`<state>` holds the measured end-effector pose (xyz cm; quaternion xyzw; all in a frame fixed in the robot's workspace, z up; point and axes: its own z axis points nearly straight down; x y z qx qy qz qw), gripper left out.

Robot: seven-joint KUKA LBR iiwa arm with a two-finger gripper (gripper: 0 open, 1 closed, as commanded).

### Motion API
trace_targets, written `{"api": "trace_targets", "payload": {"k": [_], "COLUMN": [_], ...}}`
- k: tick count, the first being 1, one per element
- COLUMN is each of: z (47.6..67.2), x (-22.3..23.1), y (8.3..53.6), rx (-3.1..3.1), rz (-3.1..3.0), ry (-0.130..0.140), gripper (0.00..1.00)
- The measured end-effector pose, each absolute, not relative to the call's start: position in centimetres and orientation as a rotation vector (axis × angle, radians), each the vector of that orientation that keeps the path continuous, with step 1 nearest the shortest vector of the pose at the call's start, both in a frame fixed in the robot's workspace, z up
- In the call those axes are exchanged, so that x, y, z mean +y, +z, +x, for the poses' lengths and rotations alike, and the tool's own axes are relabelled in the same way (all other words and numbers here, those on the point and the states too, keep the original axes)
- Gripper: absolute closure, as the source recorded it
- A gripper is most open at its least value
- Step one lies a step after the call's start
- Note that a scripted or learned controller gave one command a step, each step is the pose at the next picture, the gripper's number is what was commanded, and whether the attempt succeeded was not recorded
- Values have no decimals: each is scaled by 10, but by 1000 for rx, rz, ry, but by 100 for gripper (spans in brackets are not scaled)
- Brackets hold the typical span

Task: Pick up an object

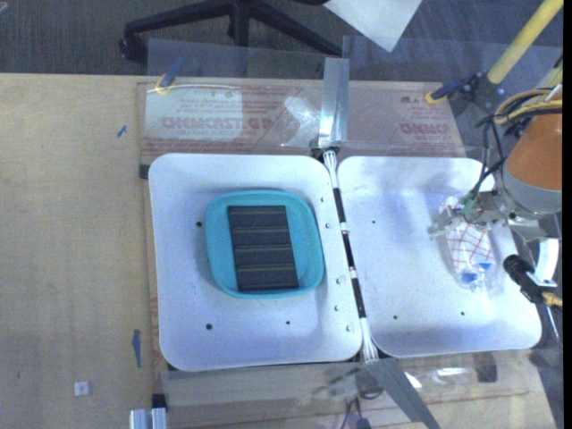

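Checked cloth (466, 250) lies crumpled at 3 o'clock in the right bin (402, 320), with the gripper (474, 211) just above its upper edge, claw state unreadable, so descend squarely over the bunched middle before closing.

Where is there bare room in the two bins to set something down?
Right bin: its whole left half, up to the divider. Left bin: only narrow margins around the teal tray. It is crowded at the right bin's right side, with the gripper over the clear patterned bag.
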<state>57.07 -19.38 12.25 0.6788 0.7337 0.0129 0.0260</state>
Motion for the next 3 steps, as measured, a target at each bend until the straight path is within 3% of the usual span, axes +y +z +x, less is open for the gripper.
{"api": "trace_targets", "payload": {"k": [1, 2, 3], "z": [563, 542, 551], "x": [-196, -220, -196], "y": [120, 120, 119], "rx": [2297, 2411, 2503], "rz": [2039, 1884, 1768], "ry": [57, 58, 20], "gripper": [0, 0, 0]}}
